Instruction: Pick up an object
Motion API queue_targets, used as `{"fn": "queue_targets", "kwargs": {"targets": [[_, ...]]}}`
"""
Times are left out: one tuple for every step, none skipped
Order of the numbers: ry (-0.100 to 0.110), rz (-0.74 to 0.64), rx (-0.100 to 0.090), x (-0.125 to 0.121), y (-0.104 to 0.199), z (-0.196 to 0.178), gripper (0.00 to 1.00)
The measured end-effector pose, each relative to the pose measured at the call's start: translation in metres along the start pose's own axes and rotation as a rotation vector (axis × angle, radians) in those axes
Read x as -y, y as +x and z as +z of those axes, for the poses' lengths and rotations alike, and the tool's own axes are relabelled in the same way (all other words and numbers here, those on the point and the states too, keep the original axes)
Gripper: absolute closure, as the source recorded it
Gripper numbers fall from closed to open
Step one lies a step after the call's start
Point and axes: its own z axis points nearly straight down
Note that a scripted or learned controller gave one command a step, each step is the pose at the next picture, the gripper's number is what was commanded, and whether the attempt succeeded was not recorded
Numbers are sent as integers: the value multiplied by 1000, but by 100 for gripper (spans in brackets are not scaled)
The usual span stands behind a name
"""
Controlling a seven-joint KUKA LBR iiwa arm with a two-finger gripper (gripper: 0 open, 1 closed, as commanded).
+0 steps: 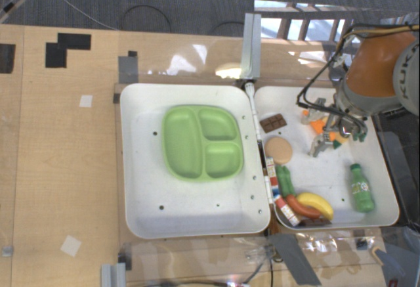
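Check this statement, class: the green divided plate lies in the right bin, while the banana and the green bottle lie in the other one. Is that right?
Not quite. The camera view shows the green divided plate in the left bin, not the right. The banana and the green bottle do lie in the other one, the right bin.

You see the grey KUKA arm with its orange band [374, 66] reaching in from the right side of the camera view. The wrist points downward. Black cables loop along its left flank. The two-finger metal gripper [323, 145] hangs below the wrist, its slim metallic fingertips [318, 148] angled down and to the left. The gap between the fingers is too small to judge.
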Motion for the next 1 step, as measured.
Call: {"fn": "queue_targets", "kwargs": {"targets": [[-1, 96, -4, -20, -29, 0, 0]]}}
